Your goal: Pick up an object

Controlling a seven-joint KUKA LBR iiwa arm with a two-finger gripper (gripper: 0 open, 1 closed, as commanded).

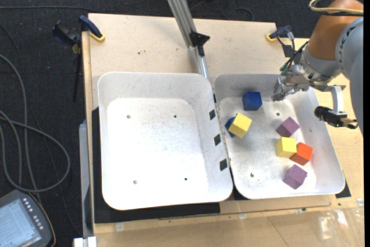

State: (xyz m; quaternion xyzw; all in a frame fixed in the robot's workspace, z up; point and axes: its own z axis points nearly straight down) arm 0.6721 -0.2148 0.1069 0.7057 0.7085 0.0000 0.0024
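hovering over right white bin (pixel 324 182) near blue foam cube (pixel 252 100) — two-finger gripper (pixel 281 91) state: cannot tell; risk — nudging cube aside, missed grasp.

Blocks crowd the right bin (pixel 324 182); open floor along its front-left
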